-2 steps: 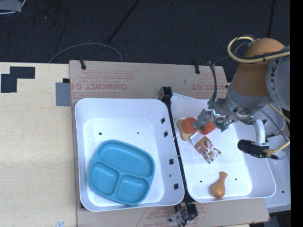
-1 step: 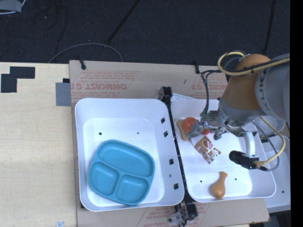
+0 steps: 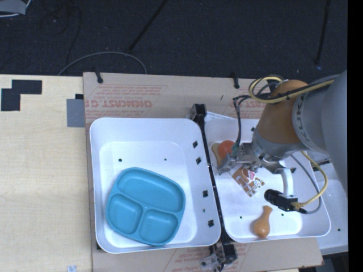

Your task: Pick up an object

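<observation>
Gripper (image 3: 229, 162) is low in the right bin (image 3: 241, 211), near its left wall. The metal tip is too tangled and small to read, so I cannot tell whether it is open or closed. Nothing is visibly held.

- At the gripper's 11 o'clock, touching or just beside it: orange round thing (image 3: 225, 148), partly hidden.
- At 4 o'clock, just beside: printed packet (image 3: 248, 181), brown and white, lying flat.
- At 5 o'clock, well apart, near the bin's front edge: tan pear-shaped piece (image 3: 262, 222).
- At 8 o'clock, in the left bin (image 3: 142, 140): blue divided plate (image 3: 146, 205).
- Arm (image 3: 283, 123) enters from 2 o'clock.

Step, as judged: at the bottom of a grasp attempt, with the orange thing or the packet the likely target. The next move calls for a firm closure on one item, then a straight lift clear of the bin wall.
</observation>
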